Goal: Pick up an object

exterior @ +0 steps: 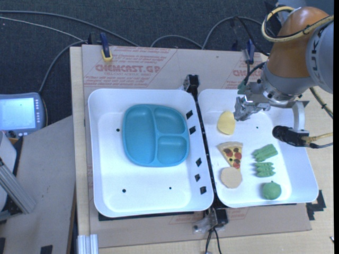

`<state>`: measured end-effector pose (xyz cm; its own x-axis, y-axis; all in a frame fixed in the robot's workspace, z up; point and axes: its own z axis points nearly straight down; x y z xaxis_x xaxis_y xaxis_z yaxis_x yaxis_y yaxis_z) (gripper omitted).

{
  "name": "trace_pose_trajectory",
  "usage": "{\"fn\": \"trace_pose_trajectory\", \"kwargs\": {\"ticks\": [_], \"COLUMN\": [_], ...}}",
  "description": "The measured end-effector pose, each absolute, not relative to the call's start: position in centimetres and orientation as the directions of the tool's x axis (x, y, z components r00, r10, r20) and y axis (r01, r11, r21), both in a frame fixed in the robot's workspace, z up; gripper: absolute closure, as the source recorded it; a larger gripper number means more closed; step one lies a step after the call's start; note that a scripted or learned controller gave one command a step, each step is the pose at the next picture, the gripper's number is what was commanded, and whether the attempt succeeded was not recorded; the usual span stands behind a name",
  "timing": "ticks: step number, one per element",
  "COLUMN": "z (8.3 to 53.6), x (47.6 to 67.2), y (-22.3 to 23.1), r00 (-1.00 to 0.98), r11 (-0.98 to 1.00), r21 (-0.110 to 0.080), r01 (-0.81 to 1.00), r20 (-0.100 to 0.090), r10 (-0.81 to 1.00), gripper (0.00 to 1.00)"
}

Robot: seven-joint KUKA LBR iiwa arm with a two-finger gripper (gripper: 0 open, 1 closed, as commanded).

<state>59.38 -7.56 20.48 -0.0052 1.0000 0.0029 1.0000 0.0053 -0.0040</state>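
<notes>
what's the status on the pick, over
End effector low over right bin, beside yellow piece. Nothing seen held. Pizza slice and green toys lie apart, path open.

The scene is brightly and evenly lit from overhead, with soft, short shadows. The two white bins come close to washing out, their flat floors nearly featureless, yet rims stay readable. A broad soft sheen lies on the blue tray, and a glossy highlight curves over the arm's orange band. The small screen at the left edge glows pale and overexposed. The dark floor at the top stays dim. Focus is fair at the centre; fine detail is slightly soft and grainy, with mild colour fringing along hard edges.
</notes>
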Motion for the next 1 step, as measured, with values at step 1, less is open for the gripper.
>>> {"fn": "trace_pose_trajectory", "kwargs": {"ticks": [1], "z": [21.78], "x": [57.82], "y": [-2.51], "r00": [-0.005], "r11": [0.005], "r21": [-0.003], "r01": [1.000], "r20": [0.003], "r10": [1.000], "gripper": [1.00]}}
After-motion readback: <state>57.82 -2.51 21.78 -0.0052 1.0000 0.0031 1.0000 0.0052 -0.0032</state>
